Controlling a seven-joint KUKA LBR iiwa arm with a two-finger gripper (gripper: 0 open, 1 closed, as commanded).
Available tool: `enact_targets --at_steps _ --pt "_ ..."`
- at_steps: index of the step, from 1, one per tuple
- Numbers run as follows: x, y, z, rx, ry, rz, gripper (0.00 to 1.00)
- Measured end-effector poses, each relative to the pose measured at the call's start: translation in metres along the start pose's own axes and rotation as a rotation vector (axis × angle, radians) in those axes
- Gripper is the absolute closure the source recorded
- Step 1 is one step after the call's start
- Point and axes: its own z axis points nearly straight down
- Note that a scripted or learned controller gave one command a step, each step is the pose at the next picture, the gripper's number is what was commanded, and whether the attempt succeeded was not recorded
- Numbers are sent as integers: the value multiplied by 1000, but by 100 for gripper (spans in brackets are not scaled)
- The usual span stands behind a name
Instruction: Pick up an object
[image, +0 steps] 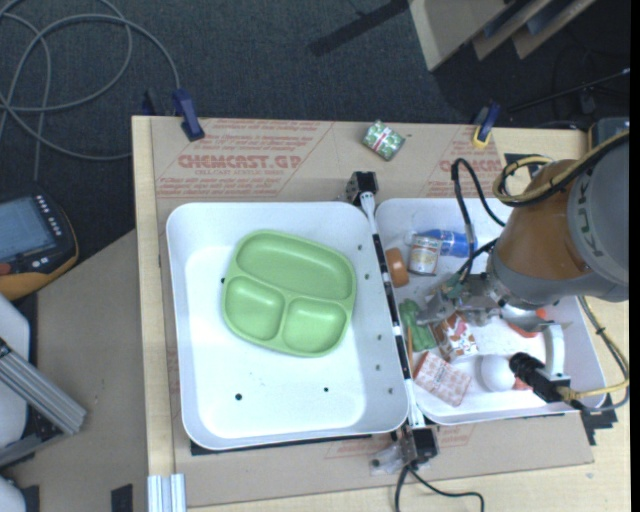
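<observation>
Objects for picking (445, 345) — lay heaped in the right bin (590, 345), against the wall shared with the left bin (200, 300). Among them: a small jar with a blue cap (432, 247) at the far end of the right bin, a red-and-white packet (443, 378) nearer the front, a white ball (494, 373) just beside that packet. Hovered over the heap, low inside the right bin — gripper (462, 298), under the orange-banded wrist. Could not tell whether its fingers were parted or closed. Sat in the left bin, well apart from the right bin's clutter: a green divided plate (290, 292). Rested beyond the right bin's far rim, on the bench (250, 155): a small green wrapped item (383, 140).
</observation>
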Motion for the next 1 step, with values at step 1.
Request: enact_targets --at_steps 1 --pt "0 0 -9 -1 0 1 100"
